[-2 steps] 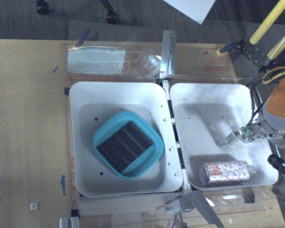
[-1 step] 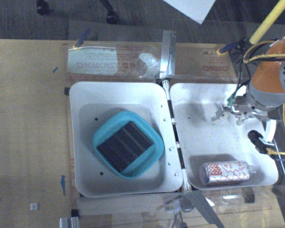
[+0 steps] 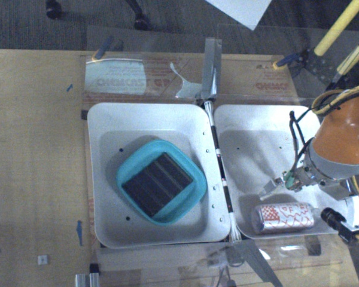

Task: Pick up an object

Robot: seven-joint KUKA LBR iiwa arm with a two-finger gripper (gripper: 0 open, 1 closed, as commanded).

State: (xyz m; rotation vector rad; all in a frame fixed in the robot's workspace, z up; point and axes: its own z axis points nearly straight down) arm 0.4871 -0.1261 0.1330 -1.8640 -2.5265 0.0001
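While the arm hangs over the right bin (image 3: 251, 124), I read the scene from the front edge of the bench backward, taking that bin as my landmark. Nearest me, along the bin's front wall, lies a small can (image 3: 285, 216) on its side, white with a red pattern, its silver end pointing toward the divider between the bins. It rests on the bin floor and nothing is lifting it.

Just behind the can, toward the bin's middle, the gripper (image 3: 277, 185) reaches down at a slant, its pale tip close to the can but apart from it as far as I can judge. I cannot tell how its tip is set from this angle; I see nothing held there. Above it sits the wrist with its orange band (image 3: 341, 137) and a loop of black cable.

To the left of the right bin, in the neighbouring left bin (image 3: 107, 124), a teal tray (image 3: 127, 171) holds a dark ribbed block (image 3: 157, 183), well apart from the arm.

Behind the right bin, at the far side, clear plastic panels (image 3: 116, 75) and a yellow rod (image 3: 346, 18) stand.

By my judgement the pick is not yet made: the approach looks under way, and the grasp and the lift remain.
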